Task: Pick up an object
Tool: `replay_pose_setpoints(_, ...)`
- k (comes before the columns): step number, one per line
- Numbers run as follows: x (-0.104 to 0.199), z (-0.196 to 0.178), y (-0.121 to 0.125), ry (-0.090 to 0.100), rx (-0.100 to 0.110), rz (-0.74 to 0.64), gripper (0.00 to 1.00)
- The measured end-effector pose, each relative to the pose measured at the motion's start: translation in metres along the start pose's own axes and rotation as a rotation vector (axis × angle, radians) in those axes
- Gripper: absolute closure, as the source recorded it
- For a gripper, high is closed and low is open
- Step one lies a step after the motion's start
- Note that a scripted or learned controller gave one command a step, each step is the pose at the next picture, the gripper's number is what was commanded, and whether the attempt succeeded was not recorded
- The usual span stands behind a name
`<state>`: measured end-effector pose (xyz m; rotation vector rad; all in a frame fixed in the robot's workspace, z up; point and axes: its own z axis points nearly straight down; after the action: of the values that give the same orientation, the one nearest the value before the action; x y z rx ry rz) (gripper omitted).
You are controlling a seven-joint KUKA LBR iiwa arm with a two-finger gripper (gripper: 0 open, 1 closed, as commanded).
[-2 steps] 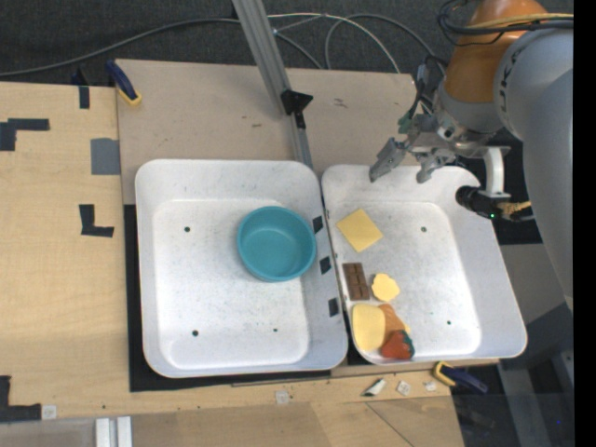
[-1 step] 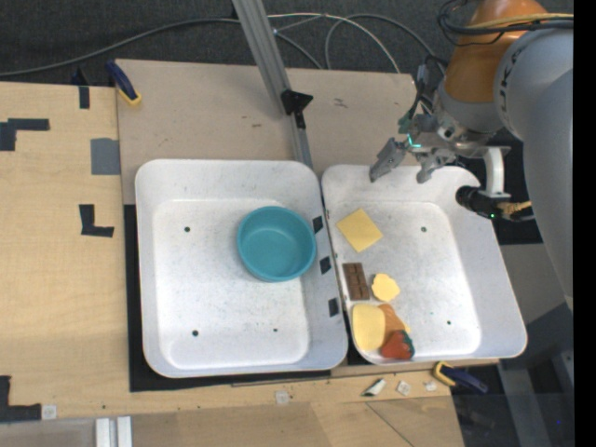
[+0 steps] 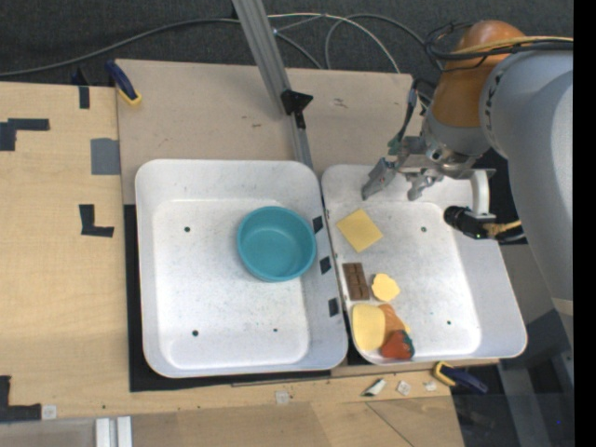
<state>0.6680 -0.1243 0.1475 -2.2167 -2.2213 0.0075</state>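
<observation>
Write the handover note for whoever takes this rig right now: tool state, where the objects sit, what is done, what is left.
Tool: open, holding nothing, above the far end of the right bin.
Right bin: yellow square piece just in front of the tool; brown block, small yellow round piece, larger yellow piece and red-orange item clustered along the near-left side.
Left bin: teal bowl.
Done: no pick made.
Left: descend on one object, close, lift. The yellow square looks nearest.

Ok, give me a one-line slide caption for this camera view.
Open gripper hovers over the right bin's far edge, above the yellow square; teal bowl sits in the left bin.
</observation>
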Motion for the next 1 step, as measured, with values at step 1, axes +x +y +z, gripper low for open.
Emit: replay_pose_setpoints(1, 0.0012, 0.0547, -0.0015, 0.000, 0.001, -0.001, 0.00)
